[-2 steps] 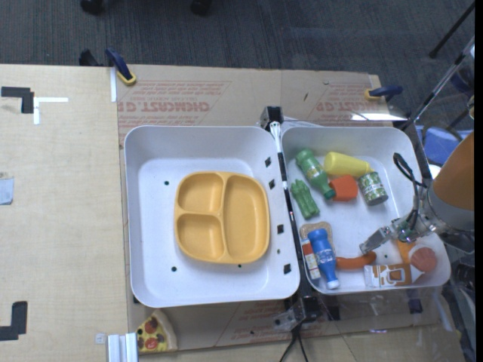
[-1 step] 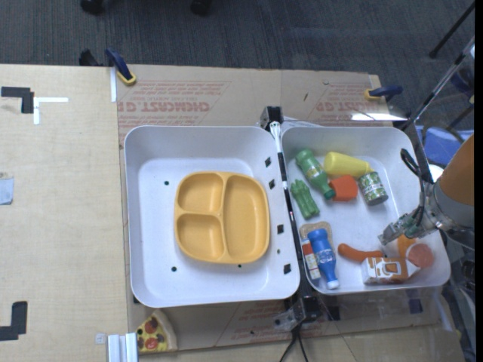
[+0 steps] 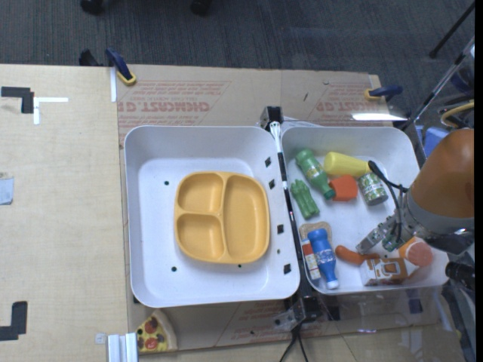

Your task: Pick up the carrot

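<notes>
The carrot (image 3: 349,254) is a small orange stick lying near the front of the right bin (image 3: 411,143), between a blue bottle (image 3: 323,256) and a small carton (image 3: 383,270). My gripper (image 3: 381,237) hangs low over the right bin, just right of and slightly behind the carrot's right end, above the carton. Nothing shows as held in it. The arm's orange band (image 3: 453,173) covers the bin's right side.
The right bin also holds a green bottle (image 3: 313,172), a yellow item (image 3: 347,163), a red-orange block (image 3: 343,188), a can (image 3: 373,189), a green pickle (image 3: 303,200) and an orange-capped bottle (image 3: 417,253). The left bin (image 3: 143,202) holds a yellow divided plate (image 3: 223,217).
</notes>
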Robot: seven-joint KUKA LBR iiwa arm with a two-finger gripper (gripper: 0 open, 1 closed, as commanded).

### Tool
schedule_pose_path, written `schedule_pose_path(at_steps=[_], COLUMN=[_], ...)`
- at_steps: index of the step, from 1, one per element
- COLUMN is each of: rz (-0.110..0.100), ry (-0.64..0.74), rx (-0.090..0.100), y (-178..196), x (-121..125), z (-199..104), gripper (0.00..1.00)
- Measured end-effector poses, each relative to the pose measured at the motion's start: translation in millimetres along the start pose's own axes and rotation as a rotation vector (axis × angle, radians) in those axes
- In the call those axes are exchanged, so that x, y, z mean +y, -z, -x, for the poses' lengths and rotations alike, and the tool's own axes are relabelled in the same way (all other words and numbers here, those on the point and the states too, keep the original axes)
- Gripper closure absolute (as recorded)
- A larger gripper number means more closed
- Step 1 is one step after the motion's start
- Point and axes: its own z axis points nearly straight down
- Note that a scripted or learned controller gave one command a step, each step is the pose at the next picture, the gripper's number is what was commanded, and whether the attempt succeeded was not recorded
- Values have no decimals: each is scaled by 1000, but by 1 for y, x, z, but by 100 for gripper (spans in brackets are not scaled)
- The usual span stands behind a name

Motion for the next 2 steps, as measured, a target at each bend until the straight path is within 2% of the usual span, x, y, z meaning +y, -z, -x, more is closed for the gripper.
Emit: schedule_pose_path(at_steps=[1, 2], rz=[1, 2], ry=[280, 699], rx=[-3, -3], y=[1, 1], x=[-16, 5], z=[64, 53], gripper=[100, 100])
